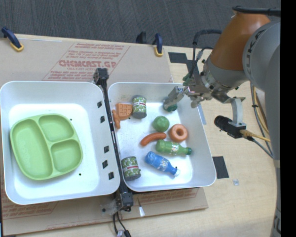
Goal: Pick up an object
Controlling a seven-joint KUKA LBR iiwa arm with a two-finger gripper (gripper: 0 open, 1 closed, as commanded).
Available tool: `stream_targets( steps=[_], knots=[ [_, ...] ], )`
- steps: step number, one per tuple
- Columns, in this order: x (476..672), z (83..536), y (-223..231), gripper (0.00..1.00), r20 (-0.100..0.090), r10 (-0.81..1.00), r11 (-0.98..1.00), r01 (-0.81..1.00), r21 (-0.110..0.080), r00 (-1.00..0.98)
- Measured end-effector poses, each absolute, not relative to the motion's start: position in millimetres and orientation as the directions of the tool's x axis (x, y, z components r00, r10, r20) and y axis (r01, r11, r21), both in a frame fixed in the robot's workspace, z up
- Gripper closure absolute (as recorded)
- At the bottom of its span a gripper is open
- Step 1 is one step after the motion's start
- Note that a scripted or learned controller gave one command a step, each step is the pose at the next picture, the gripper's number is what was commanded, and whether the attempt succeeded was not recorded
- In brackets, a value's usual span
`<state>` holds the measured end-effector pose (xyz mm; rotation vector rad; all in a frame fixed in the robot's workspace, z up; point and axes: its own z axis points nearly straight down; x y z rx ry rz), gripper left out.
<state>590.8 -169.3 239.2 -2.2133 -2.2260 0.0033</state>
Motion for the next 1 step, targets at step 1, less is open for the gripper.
stream_targets(
  steps=[1],
  knots=[
    [541.6,165.8,-134.9,0.0,0.0,1.0,0.007,1.0,-0.005,-0.007]
  ],
)
